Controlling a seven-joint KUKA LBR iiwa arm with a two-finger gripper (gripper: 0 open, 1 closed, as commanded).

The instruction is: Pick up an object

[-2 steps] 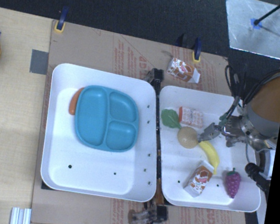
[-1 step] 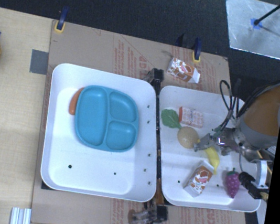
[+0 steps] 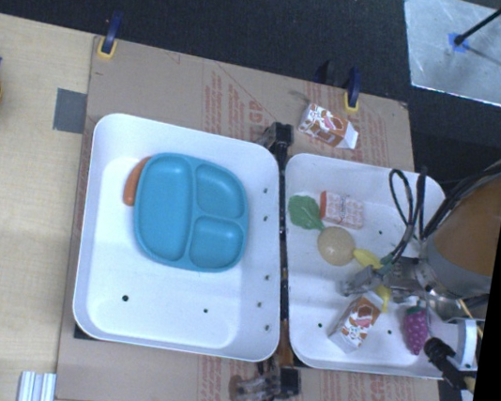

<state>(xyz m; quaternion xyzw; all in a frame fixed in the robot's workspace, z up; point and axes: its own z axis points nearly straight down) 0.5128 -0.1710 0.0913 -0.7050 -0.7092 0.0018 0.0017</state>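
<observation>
In left bin (image 3: 105,218), blue tray (image 3: 193,213).

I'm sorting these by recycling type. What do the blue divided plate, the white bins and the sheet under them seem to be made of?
The blue divided plate looks like moulded plastic, matte: uniform colour, rounded compartment ridges. The left bin and right bin look like smooth, slightly glossy white plastic with soft rounded rims, though coated metal isn't ruled out. The sheet beneath appears to be brown cardboard, dull with red printing.
</observation>
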